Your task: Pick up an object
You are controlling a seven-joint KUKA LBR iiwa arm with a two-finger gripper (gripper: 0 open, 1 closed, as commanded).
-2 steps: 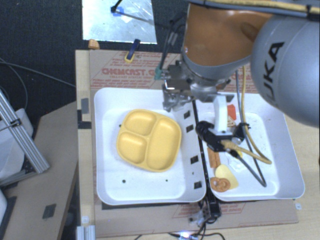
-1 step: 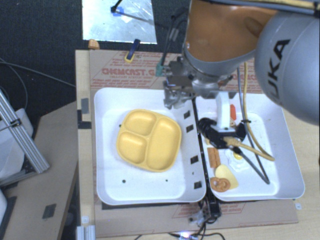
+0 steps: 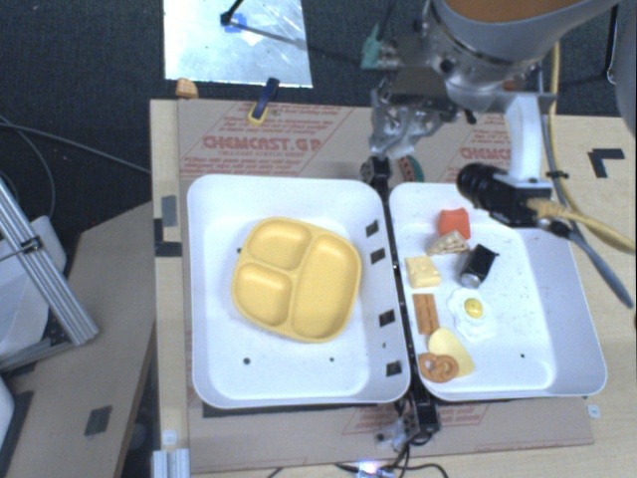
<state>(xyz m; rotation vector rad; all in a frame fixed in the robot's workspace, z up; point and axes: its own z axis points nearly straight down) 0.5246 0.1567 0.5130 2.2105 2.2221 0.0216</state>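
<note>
toy foods (image 3: 450,302) | small, mixed, scattered flat | right bin's (image 3: 557,307) left half

Divided tray (image 3: 297,277) centred in left bin (image 3: 214,366); toy foods (image 3: 448,297) clustered at 9 o'clock of right bin (image 3: 557,357).

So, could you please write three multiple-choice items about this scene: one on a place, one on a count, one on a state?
1. Where does the yellow divided tray lie?
A. in the left bin
B. in the right bin
C. on the cardboard outside the bins

2. How many compartments does the tray have?
A. two
B. three
C. five

3. What is the state of the toy fried egg?
A. held in the gripper
B. lying flat in the right bin
C. resting on the tray

Answers: 1 A, the tray sits inside the left bin. 2 B, two small sections and one large one show. 3 B, it lies on the floor of the right bin, far from the gripper.
</note>
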